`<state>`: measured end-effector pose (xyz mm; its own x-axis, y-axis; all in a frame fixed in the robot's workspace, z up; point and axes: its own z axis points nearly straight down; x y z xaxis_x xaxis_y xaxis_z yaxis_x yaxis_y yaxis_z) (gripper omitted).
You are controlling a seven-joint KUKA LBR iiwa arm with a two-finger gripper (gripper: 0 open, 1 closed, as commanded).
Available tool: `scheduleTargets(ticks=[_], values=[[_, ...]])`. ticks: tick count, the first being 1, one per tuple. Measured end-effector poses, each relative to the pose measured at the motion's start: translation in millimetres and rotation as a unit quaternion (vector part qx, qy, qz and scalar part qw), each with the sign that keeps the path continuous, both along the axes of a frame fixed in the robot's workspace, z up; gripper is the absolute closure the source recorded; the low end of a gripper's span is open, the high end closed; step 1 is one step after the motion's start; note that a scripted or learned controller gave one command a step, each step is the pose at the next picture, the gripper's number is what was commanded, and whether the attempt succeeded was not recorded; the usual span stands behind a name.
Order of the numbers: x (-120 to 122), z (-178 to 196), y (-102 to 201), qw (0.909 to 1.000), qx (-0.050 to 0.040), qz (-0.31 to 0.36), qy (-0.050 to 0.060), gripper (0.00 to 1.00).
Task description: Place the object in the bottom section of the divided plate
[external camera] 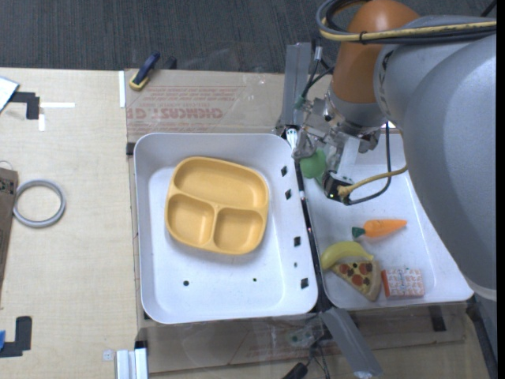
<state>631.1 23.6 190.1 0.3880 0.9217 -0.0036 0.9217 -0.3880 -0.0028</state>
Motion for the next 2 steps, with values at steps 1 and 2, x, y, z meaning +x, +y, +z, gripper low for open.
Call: scheduleTargets(ticks=[1, 2], values=[[28, 1, 56, 0.9985, 0.0, 0.055, -0.001, 1.0], [-57, -28, 136, 0.9978, 0.0002, 0.066, 0.001, 1.0]])
